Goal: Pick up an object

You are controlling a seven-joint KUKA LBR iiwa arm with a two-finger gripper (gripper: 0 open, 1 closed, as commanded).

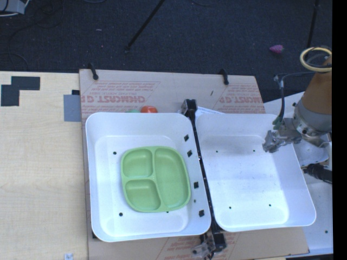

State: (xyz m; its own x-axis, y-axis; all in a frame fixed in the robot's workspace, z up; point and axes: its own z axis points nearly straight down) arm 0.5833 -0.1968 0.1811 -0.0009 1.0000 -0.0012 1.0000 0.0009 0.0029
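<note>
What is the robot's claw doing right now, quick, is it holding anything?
Gripper: at the right bin's right rim, nothing seen held; open or shut cannot be told. The green plate lies in the left bin.

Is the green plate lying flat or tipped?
Flat. The green plate lies face up on the left bin's floor, with all three compartments showing.

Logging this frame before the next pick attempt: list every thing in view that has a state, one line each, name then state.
green divided plate: lying flat, right side up, in the left bin, compartments bare.
left bin: holds the plate.
right bin: white floor with dark specks.
gripper: over the right bin's upper right edge, nothing seen in it; open or shut is unclear.
orange object: on the cardboard behind the left bin, partly hidden by its rim.
</note>
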